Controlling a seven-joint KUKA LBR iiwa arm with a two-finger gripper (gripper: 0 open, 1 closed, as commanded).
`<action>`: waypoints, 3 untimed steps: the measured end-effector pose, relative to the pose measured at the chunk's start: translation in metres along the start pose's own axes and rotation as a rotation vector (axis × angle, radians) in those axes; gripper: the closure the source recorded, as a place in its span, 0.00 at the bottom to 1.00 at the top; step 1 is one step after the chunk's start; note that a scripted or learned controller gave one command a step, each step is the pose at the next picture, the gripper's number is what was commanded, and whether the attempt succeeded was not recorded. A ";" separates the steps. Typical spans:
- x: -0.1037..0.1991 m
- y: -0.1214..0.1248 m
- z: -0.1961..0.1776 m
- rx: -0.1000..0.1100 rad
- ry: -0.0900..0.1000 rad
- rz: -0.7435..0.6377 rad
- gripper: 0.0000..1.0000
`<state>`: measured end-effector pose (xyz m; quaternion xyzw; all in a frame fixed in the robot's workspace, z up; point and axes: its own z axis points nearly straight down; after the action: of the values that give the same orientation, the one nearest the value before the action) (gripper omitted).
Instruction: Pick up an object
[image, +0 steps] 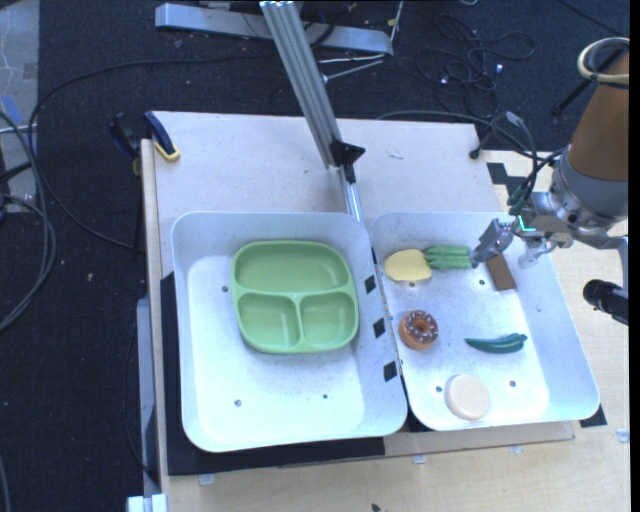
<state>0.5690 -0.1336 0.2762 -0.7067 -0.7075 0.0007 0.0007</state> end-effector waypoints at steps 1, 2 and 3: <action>0.000 0.000 -0.001 -0.002 0.000 0.000 0.00; 0.008 -0.003 0.046 0.002 0.000 0.001 0.00; 0.010 -0.010 0.108 0.004 0.001 0.002 0.00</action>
<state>0.5583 -0.1232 0.1681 -0.7074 -0.7068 0.0019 0.0026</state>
